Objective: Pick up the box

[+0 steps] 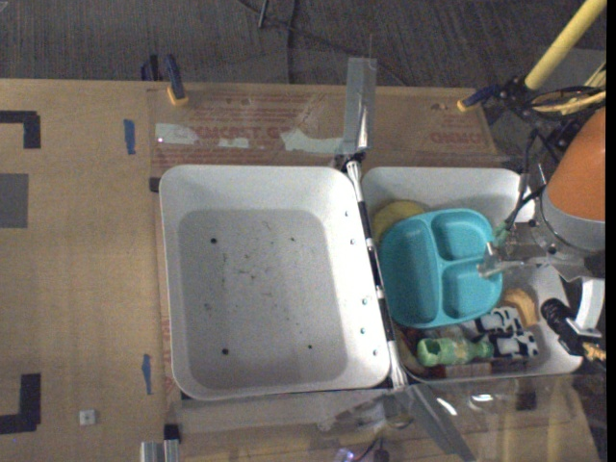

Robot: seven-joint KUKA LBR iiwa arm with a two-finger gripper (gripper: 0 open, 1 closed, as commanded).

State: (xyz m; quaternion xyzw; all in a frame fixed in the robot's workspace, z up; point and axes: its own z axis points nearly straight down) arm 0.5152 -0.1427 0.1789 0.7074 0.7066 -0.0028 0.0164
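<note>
camera view: the gripper (493,260) sits at the right edge of the teal tray (443,266) in the right bin (438,179); i cannot tell its state. the black-and-white box (507,333) lies just below the tray, beside a green bottle (452,351).

We note two white bins (260,186); a teal divided tray (438,263) over a yellow item (395,215); a green bottle (452,351); a black-and-white patched box (508,333); tan bench (77,287) with blue tape (129,136); orange arm band (585,176).
</note>
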